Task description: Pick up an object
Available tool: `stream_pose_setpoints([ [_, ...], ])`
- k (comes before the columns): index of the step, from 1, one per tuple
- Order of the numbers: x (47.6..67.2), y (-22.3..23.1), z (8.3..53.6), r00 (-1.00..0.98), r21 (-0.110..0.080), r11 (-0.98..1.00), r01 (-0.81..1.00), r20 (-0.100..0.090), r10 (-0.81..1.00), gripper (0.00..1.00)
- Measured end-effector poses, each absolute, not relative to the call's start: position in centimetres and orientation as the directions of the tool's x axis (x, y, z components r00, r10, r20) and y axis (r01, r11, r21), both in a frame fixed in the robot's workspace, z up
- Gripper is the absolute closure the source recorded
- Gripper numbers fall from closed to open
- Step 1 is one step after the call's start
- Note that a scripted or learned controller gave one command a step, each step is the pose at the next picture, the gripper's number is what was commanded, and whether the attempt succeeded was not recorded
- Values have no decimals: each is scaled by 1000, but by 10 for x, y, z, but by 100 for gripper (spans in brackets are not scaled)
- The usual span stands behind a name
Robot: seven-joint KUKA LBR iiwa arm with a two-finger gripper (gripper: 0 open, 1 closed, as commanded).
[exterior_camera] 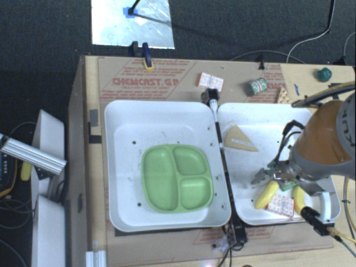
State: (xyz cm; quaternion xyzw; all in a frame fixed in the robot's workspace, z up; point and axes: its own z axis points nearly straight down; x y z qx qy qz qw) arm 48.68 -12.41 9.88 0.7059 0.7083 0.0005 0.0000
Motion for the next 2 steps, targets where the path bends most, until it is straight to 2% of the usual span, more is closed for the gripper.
stream_pose_setpoints([
  [1,488,-125,109,-4,4,4,1000,0,1000,100],
  [2,571,-60,185,-4,4,4,1000,1,1000,100],
])
